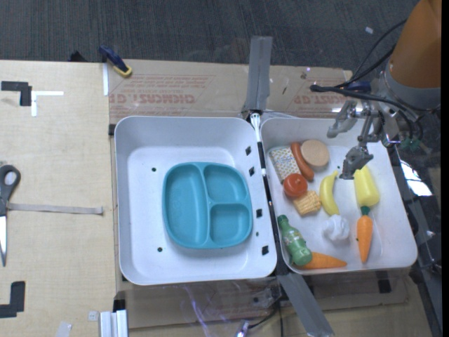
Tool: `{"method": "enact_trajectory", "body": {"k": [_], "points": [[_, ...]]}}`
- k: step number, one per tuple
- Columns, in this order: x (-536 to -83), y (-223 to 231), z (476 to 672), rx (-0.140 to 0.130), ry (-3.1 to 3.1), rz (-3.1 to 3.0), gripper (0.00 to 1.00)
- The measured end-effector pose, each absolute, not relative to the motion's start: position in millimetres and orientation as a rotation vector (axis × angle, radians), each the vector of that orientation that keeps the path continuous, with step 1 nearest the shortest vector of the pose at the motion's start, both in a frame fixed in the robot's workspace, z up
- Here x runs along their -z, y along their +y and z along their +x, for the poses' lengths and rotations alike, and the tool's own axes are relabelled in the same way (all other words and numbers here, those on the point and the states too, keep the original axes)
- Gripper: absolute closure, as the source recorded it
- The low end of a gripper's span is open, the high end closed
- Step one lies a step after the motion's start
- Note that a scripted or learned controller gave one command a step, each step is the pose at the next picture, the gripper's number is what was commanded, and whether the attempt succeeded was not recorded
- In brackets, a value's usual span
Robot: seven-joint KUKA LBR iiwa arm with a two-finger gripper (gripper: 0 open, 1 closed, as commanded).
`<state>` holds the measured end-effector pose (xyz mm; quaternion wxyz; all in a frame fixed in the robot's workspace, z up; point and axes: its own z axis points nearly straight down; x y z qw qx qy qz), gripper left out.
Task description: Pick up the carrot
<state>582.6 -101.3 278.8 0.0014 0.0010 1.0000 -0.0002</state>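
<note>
Carrot, orange plastic with a green top, is lying upright-on-image in the near right part of the right white bin, just below a yellow pepper-like piece. Two-finger gripper is hanging over the far right of that bin, beside the yellow piece and a yellow banana, well clear of the carrot; finger spread cannot be judged, and nothing is sitting between the fingers. A second orange carrot-shaped piece is lying along the near wall next to a green bottle. Left white bin is holding a teal divided plate.
</note>
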Motion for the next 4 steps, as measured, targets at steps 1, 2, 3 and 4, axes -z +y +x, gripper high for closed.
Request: {"method": "enact_trajectory", "body": {"k": [1,2,3,4], "points": [[-227.2,-161.5,563.4,0.001,3.137,-0.037,0.00],[-123.9,-198.9,525.7,0.001,3.130,-0.242,0.00],[-92.8,-202.2,487.7,0.002,3.111,-0.415,0.00],[-103.4,-201.1,491.2,0.007,3.103,-0.423,1.00]]}}
